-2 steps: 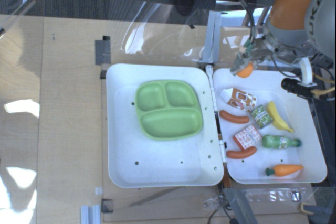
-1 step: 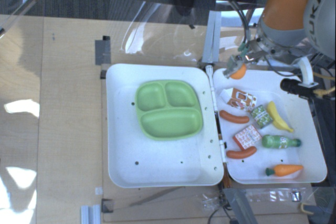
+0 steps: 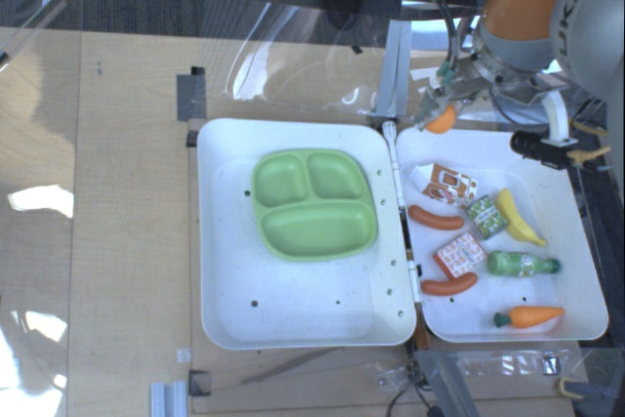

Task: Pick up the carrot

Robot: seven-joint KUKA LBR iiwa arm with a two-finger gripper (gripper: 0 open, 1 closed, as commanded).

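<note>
Lying in the right bin, in its near corner close to the front rim: the carrot. Bright orange, tapering body, stretched roughly along the front rim. Small green leafy tuft at the end facing the left bin, blunt orange tip at the other. Flat on the bin floor, touching nothing else. Just behind it, a green bottle on its side.

Elsewhere in the same bin: a yellow banana, a small green carton, a red-and-white carton, a white packet with orange print and two reddish sausages, one nearer the far side, one nearer the front.

Hanging over the far rim of the right bin, near the divide between the bins: the gripper, well apart from the carrot. Right at its tip, a small rounded orange thing; unclear what it is or whether it is gripped. Whether the gripper is spread or closed: cannot tell.

In the left bin, a green sectioned plate.
</note>
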